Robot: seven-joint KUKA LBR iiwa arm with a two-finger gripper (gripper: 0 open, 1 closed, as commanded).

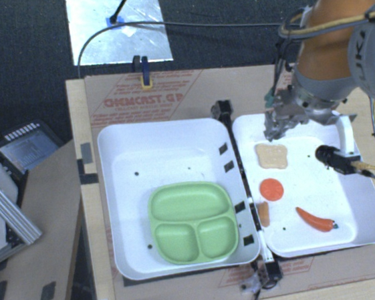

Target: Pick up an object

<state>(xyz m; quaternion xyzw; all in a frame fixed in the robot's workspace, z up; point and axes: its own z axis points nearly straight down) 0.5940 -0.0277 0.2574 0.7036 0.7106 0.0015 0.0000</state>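
Objects for picking all lie untouched: the green divided plate (pixel 193 222) in the left bin (pixel 116 147), lower centre of the frame, then in the right bin (pixel 371 226) the pale bread slice (pixel 272 156), red disc (pixel 271 189) and red pepper (pixel 315 219). The gripper (pixel 274 129) hangs just above the bread, at upper right; whether its jaws are open or closed I cannot tell. Nothing is lifted yet, so descent, grasp and lift are left, I judge.

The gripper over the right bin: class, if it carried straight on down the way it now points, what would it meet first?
Most likely the beige bread-like slice, lying just under the gripper in the right bin. Depth is hard to judge from above, so it might instead touch bare bin floor by the slice's upper edge.
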